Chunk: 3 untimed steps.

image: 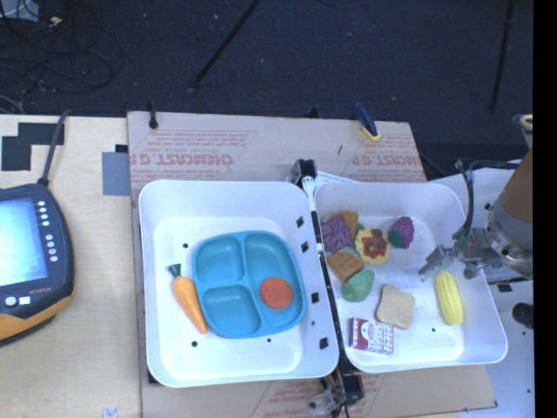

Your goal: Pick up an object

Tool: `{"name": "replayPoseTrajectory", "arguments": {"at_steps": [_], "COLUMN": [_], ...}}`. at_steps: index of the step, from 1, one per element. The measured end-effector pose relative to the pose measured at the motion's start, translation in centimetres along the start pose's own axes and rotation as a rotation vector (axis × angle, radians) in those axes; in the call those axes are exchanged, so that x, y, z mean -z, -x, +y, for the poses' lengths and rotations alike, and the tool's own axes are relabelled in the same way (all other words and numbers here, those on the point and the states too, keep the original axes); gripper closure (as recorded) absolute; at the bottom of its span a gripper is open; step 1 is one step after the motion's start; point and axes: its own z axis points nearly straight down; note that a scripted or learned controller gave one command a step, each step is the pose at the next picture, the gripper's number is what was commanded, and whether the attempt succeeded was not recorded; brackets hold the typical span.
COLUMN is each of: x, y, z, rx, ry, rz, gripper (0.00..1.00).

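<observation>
My gripper [451, 266] hangs over the right side of the right bin [484, 347]. Its two metal fingers [432, 262] stand apart, open, with nothing between them. Just below them a yellow corn cob [449, 298] lies on the bin floor, its top end under the gap. Further left in this bin lie a slice of toast [396, 306], a green vegetable [358, 284], a red-and-white carton [372, 335], a yellow and red piece [374, 245], purple grapes [401, 231], a purple leafy item [336, 232] and a brown chunk [345, 264].
The left bin [161, 233] holds a blue divided tray [226, 268] with a red-orange ball [277, 293] in its lower right compartment. A carrot [189, 299] lies left of the tray. A tablet [26, 259] sits on the bench at far left.
</observation>
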Motion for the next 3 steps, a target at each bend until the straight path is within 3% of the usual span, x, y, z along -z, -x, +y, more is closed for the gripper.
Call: {"name": "replayPoseTrajectory", "arguments": {"at_steps": [1, 2, 3], "x": [-8.0, -7.7, -6.7], "y": [-0.1, -4.5, -4.7], "z": [1.1, 8.8, 11.9], "rx": [0.000, 0.007, 0.002], "ry": [0.013, 0.013, 0.009], "rz": [-0.007, -0.002, -0.003], "gripper": [0.00, 0.00, 0.00]}}
